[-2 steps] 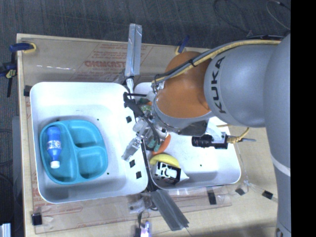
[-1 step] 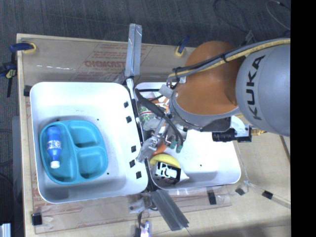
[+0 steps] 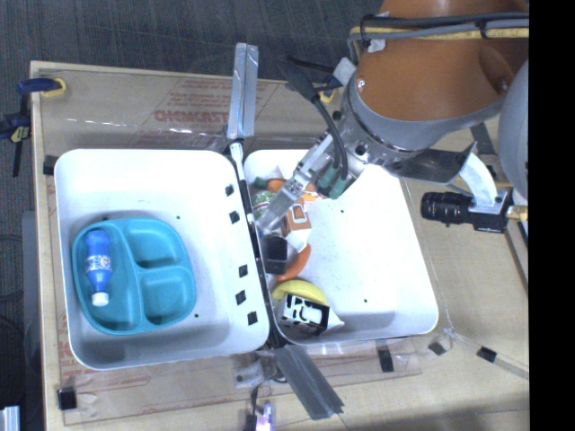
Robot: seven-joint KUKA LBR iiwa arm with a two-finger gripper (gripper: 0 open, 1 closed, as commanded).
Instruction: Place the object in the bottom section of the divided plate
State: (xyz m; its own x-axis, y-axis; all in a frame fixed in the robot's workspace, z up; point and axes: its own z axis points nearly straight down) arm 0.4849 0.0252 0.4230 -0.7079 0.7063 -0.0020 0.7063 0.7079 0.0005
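Gripper [image 3: 274, 206], finger state indiscernible, reaching into the clutter [image 3: 286, 241] along the right bin's [image 3: 395, 268] left wall; these small, probably light objects suit mid-body grasps before transfer to the blue divided plate [image 3: 148, 277].

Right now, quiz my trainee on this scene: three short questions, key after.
1. True or false: the bottle lies in the plate.
2. Which bin holds the banana? A) left bin B) right bin
3. Fill in: the arm reaches in over the ____ bin.

Key: 1 true, in the plate's long section on the view's left. 2 B, near the divider beside a black-and-white item. 3 right; the pincer is low among the clutter by the divider.
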